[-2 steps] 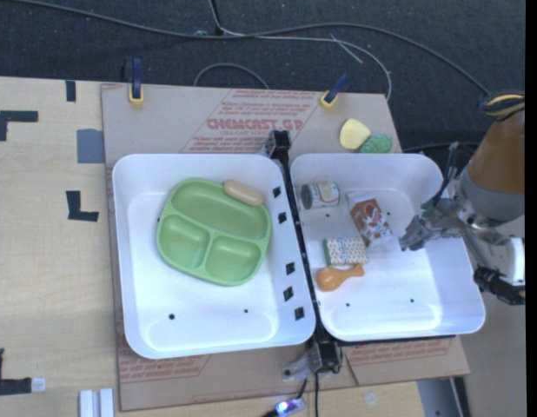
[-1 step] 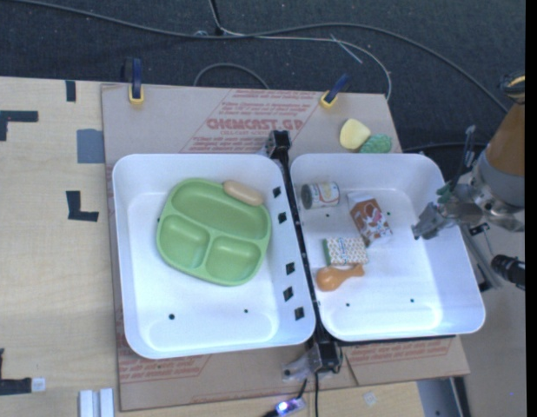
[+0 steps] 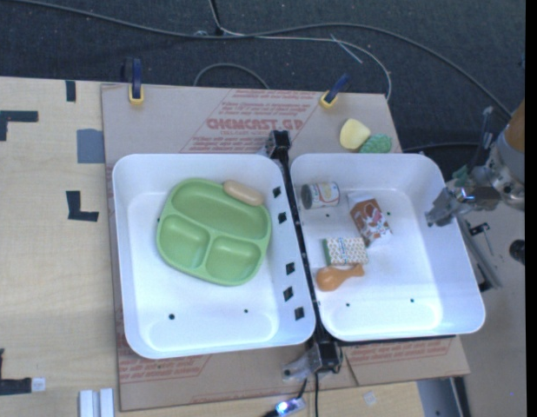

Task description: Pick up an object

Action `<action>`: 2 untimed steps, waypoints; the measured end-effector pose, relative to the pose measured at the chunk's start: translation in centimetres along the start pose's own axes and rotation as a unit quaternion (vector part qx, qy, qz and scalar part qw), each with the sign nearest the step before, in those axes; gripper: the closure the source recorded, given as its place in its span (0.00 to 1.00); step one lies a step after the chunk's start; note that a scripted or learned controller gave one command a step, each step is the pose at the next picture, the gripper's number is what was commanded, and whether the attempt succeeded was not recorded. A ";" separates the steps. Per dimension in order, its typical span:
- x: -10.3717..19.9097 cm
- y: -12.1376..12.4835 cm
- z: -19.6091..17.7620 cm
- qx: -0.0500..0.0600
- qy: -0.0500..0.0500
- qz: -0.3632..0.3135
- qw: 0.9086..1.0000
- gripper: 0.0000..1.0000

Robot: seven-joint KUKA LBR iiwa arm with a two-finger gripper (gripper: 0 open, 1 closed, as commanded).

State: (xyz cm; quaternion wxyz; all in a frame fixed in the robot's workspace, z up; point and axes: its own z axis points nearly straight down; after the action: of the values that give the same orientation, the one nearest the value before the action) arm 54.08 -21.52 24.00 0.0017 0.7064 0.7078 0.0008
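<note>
Item 1, gripper [image 3: 444, 208]: it sits at the right rim of the right bin [image 3: 425, 315], just outside or over the wall. You cannot tell from this slant how it is set, and nothing shows in its hold.

Item 2, candidates for the pick, all in the right bin's left half, well apart from the gripper:
- brown packet [image 3: 370, 220], nearest to the gripper, lying flat and tilted.
- small can [image 3: 321, 195], on its side near the divider; your reach may send it rolling.
- patterned packet [image 3: 346, 250], flat, just above the orange toy.
- orange toy [image 3: 339, 276], narrow at one end, likely to pivot if you close off-centre.

Item 3, hazards, as judgement: the two packets and the toy lie close together, so a descent between them could nudge a neighbour or catch two things. Flat packets offer little edge. A low path inward may clip the bin wall.

Item 4, left bin [image 3: 134, 320]: green divided plate [image 3: 215, 231], with a tan piece [image 3: 242, 192] on its upper rim. Farthest reach.

Item 5, outside the bins: yellow-and-green sponge [image 3: 364, 136] on the board.
</note>
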 end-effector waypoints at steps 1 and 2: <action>0.1 0.1 -3.0 0.000 0.000 0.000 1.000 1.00; 5.1 -0.5 -3.3 0.002 0.001 -0.002 1.000 1.00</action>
State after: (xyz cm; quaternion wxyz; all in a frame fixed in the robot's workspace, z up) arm 53.53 -16.40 27.25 -0.0006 0.7050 0.7092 0.0003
